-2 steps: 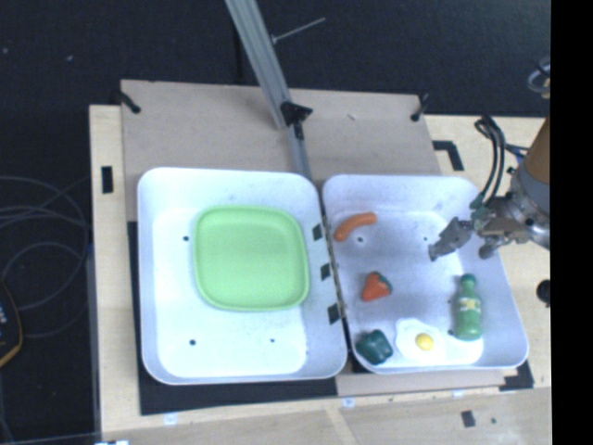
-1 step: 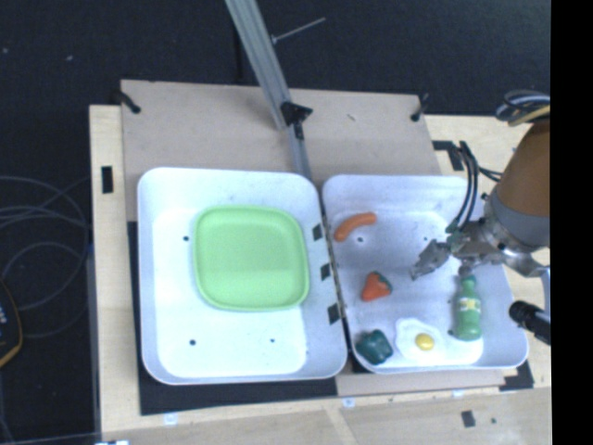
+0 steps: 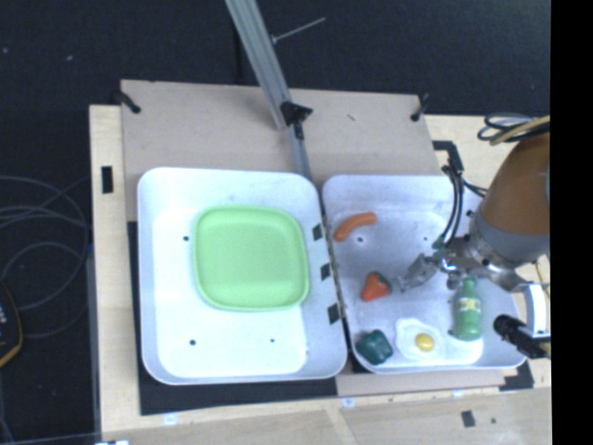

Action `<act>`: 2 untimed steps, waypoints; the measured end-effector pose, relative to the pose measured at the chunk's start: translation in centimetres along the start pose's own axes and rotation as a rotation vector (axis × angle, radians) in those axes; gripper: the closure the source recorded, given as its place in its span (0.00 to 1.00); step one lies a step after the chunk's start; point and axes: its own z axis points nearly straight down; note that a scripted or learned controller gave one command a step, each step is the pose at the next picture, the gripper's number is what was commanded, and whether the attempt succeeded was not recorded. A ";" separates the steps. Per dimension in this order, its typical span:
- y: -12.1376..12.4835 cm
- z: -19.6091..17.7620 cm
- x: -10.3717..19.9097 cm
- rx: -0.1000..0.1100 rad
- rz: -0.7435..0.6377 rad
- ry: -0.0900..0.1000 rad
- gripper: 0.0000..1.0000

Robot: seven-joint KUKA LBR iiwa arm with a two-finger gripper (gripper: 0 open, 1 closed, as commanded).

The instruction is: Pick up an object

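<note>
The right bin (image 3: 389,193) holds several small items. An orange sausage-shaped piece (image 3: 355,224) lies near its back left. A red-orange piece (image 3: 374,286) sits in the middle left, a dark green lump (image 3: 374,345) at the front left corner, and a fried-egg toy (image 3: 419,339) beside it. A green bottle (image 3: 466,310) stands upright at the front right. My gripper (image 3: 417,273) hangs low over the bin's middle, just right of the red-orange piece and left of the bottle. Nothing shows in its grasp.
A light green square plate (image 3: 250,257) lies in the left bin (image 3: 167,341). A grey metal pole (image 3: 264,54) slants up from the bins' back edge. The arm's orange band (image 3: 519,188) and cables (image 3: 454,202) overhang the right bin's right side.
</note>
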 end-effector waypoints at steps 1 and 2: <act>-0.1 5.2 0.0 0.001 0.000 0.000 0.00; 0.1 3.9 -0.1 -0.005 0.001 0.000 1.00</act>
